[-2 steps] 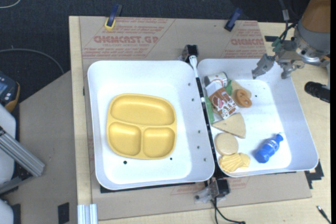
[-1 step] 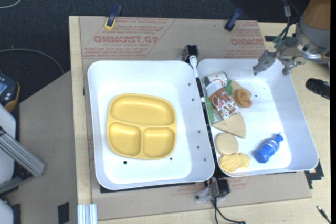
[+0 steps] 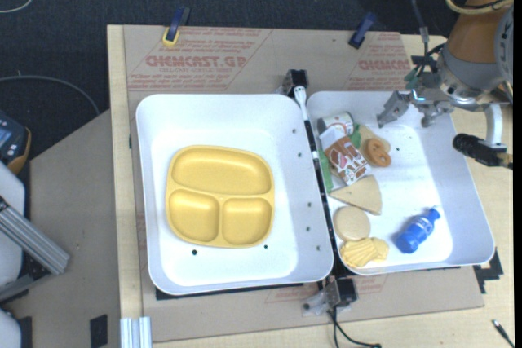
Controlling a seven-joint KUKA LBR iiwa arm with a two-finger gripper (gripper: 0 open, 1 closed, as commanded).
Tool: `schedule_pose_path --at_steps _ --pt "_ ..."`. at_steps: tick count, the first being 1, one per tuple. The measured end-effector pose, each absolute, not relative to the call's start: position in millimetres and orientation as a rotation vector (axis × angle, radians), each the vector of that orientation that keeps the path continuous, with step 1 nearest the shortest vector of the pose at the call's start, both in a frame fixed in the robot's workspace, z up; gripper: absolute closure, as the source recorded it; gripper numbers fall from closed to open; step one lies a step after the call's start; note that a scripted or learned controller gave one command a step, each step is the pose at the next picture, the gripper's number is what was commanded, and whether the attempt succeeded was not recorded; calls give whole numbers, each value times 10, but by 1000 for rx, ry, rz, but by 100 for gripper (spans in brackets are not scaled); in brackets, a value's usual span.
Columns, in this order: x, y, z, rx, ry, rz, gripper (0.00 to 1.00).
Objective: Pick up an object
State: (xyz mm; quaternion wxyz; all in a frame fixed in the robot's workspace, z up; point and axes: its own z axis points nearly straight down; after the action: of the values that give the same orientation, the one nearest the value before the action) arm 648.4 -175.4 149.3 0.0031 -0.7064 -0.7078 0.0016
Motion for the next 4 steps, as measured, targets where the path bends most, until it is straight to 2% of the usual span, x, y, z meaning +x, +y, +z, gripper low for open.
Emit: schedule_pose_path --at_steps 1,2,3,4 --pt "6510 -1669 1014 -2216 -2218 5 0" --pt "6520 -1667 865 -2219 -2223 1 0" --pt "6539 -1661 993 -2221 -2228 -6 100" --pt "6575 -1668 1647 -2227 -2229 -7 100"
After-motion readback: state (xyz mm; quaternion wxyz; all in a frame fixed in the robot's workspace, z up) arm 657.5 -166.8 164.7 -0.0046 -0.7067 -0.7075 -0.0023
